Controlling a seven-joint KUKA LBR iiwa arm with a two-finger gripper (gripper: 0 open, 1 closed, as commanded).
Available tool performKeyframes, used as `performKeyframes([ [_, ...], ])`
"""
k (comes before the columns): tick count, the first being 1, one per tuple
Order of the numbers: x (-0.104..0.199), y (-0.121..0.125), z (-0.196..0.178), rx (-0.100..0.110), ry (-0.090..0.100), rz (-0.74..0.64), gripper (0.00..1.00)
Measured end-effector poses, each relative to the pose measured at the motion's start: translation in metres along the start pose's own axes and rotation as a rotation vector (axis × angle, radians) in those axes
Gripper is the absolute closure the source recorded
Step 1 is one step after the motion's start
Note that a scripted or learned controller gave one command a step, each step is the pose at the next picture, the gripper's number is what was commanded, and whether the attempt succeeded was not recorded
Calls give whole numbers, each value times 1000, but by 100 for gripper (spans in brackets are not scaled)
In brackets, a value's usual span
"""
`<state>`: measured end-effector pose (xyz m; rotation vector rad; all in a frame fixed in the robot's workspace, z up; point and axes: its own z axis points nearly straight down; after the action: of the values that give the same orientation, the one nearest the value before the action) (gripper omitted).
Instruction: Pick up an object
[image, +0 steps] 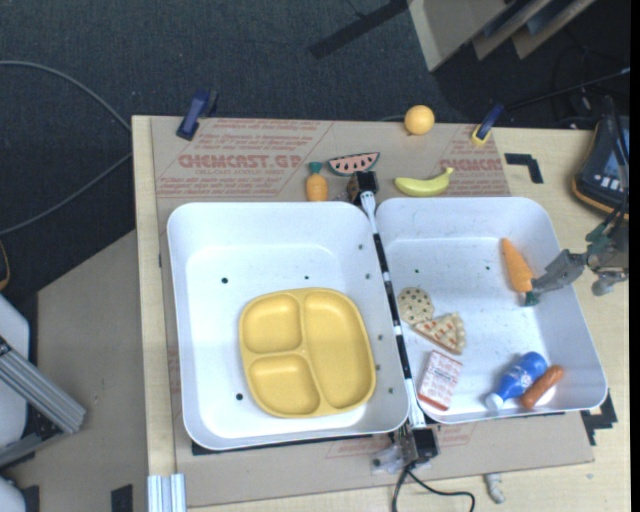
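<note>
Camera view: a carrot (516, 264) is seen lying against the right bin's (470, 208) far right wall, with the gripper (553, 274) just beside its lower end. Whether the jaws are spread or pressed together cannot be told. Nearer the bin's middle, a cookie (414, 300) and a pizza slice (443, 331) are seen. The carrot could be pushed against the wall and a grasp missed.

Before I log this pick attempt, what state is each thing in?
Yellow divided plate: upright in left bin.
Carrot: lying in right bin, beside gripper.
Blue bottle: on its side.
Packet: flat.
Banana: on the bench.
</note>
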<state>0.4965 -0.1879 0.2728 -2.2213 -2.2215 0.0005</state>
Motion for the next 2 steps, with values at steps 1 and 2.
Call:
performKeyframes([
  [1, 38, 43, 111, 1, 1, -1, 0],
  [2, 73, 23, 185, -5, -1, 0, 0],
])
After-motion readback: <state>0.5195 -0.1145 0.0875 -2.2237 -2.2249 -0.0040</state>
